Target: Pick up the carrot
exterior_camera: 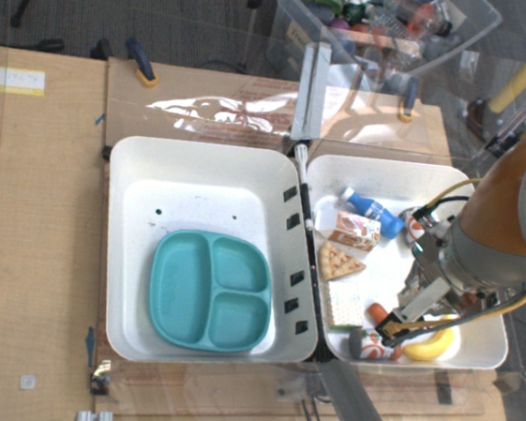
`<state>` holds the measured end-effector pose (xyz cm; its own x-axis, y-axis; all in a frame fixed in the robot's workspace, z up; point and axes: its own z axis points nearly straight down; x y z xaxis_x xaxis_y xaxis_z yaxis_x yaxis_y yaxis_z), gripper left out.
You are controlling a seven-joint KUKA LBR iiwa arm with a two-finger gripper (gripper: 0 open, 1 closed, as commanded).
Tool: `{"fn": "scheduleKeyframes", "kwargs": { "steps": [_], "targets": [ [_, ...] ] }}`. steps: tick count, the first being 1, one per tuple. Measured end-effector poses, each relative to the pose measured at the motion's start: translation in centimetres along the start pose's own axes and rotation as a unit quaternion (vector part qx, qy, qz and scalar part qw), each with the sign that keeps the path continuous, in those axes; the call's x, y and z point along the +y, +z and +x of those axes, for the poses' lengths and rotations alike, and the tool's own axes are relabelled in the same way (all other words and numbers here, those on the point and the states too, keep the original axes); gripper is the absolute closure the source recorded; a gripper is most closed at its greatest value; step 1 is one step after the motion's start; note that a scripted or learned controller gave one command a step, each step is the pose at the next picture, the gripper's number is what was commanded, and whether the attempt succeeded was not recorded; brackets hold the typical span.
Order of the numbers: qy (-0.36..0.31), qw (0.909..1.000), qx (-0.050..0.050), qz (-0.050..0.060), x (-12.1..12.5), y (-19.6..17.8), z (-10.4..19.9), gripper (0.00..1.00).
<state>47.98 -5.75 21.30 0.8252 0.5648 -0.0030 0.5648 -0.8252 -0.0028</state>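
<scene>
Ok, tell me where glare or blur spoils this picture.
Camera view: bright glare streaks the clear sheet behind the left bin; the arm's orange band looks soft and blurred; the teal divided plate is evenly lit and sharp.

This is a robotics lab, set up for testing rather than living or cooking. A plywood counter point(25, 225) carries two shallow white bins point(128, 237) fixed side by side, with a metal divider strip point(298, 209) between them and clamps point(140, 61) holding boards at the far edge. A grey and orange industrial arm point(513, 214) with exposed cables point(443, 202) reaches in over the right bin. Behind the counter, on dark carpet point(173, 6), stands a clear plastic tote point(473, 26) heaped with toy props. A teal divided plate point(209, 290) and play food point(342, 261) sit in the bins.
</scene>
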Motion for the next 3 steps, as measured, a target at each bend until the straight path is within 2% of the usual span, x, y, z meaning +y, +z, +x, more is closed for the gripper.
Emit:
{"fn": "scheduleKeyframes", "kwargs": {
  "steps": [1,2,3],
  "targets": [
    [0.094,0.9956,-0.001,0.002,-6.1,3.0,4.1,1.00],
    [0.024,0.9997,0.000,0.000,11.6,0.8,6.0,1.00],
    [0.041,0.9992,0.003,-0.002,11.3,12.0,-0.9,1.00]
  ]
}}
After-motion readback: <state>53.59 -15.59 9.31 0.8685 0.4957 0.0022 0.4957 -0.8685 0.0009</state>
